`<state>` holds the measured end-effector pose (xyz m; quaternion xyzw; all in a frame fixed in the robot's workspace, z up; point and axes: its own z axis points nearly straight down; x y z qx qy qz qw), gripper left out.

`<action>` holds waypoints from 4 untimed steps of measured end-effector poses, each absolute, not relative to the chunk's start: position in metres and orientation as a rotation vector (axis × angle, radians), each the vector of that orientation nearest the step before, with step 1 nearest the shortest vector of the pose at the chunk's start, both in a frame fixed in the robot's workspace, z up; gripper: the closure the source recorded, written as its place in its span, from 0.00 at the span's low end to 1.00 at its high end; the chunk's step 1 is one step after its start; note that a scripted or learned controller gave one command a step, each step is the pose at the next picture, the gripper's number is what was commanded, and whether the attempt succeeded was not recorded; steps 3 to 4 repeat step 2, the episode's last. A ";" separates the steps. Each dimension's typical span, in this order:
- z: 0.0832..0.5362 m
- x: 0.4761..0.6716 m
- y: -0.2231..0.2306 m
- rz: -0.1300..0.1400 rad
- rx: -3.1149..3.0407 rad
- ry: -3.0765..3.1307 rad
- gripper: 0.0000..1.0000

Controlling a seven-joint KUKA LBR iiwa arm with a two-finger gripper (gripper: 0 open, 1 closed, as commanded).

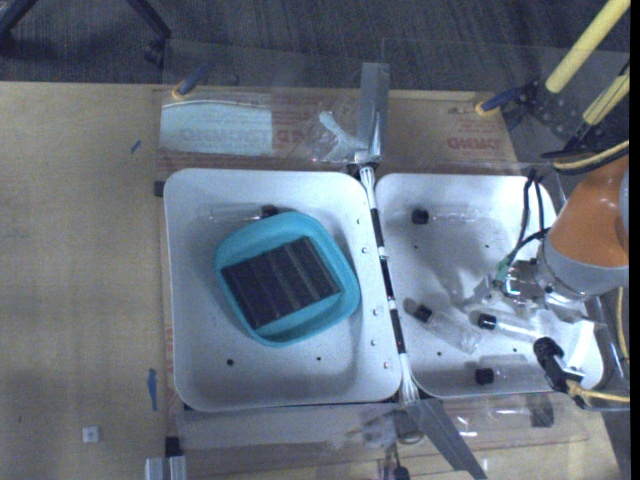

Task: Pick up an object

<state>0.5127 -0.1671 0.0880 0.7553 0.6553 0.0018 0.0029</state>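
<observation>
Gripper (497, 286) over right bin (450, 190), nr its rim.

Shallow white bins (190, 298): two, left and right
Teal plastic dish with dark slatted insert (286, 278): one, left bin
Clear tubes with black caps (440, 322): several, right bin

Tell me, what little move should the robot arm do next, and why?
Probably lower a little onto the clear plastic tube with a black cap. The gripper sits in the right white bin, right beside that tube, and nothing shows between its fingers.
</observation>
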 end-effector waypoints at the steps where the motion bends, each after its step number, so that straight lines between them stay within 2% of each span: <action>1: 0.088 0.500 -0.120 0.010 2.363 2.062 0.00; 2: 0.088 0.590 -0.128 0.008 2.321 2.106 0.00; 4: 0.088 0.590 -0.128 0.008 2.321 2.106 0.00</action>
